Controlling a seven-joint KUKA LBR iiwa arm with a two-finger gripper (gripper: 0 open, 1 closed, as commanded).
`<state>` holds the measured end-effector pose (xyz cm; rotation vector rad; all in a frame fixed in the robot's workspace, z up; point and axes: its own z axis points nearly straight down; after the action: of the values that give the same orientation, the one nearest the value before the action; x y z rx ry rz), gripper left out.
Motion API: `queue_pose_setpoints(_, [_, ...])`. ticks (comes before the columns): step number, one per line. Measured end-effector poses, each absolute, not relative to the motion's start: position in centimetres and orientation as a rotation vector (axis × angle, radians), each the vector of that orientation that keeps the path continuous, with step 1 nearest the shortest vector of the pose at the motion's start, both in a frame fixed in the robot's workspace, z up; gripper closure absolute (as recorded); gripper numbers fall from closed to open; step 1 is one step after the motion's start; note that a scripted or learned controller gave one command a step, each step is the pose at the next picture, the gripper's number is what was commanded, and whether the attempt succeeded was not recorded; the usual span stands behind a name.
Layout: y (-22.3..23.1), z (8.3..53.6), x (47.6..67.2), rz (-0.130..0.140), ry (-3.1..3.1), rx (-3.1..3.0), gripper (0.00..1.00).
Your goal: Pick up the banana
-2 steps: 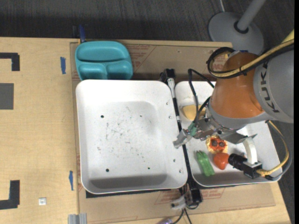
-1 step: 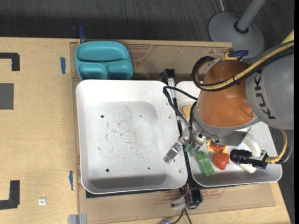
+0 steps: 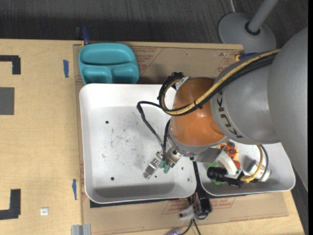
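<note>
My gripper (image 3: 157,166) hangs low over the left white bin (image 3: 93,131), near its front right corner, with bare bin floor under it. The arm's orange band (image 3: 195,114) and grey body cover most of the right bin (image 3: 286,177). A thin yellow curved piece, possibly the banana (image 3: 255,177), peeks out in the right bin beneath the arm, well to the right of the gripper. Most of it is hidden.
A teal divided tray (image 3: 108,62) stands behind the left bin. In the right bin lie a white and orange object (image 3: 229,155) and a green and black object (image 3: 217,174). Black cables (image 3: 146,116) loop off the wrist.
</note>
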<state>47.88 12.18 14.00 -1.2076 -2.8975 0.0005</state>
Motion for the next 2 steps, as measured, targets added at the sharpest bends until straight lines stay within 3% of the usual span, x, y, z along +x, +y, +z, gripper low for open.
queue_pose_setpoints(1, [16.9, 8.6, 48.0, 0.001, -2.961, -1.047, 0.0])
queue_pose_setpoints(2, [22.1, 8.6, 48.1, -0.005, -2.756, -1.516, 0.0])
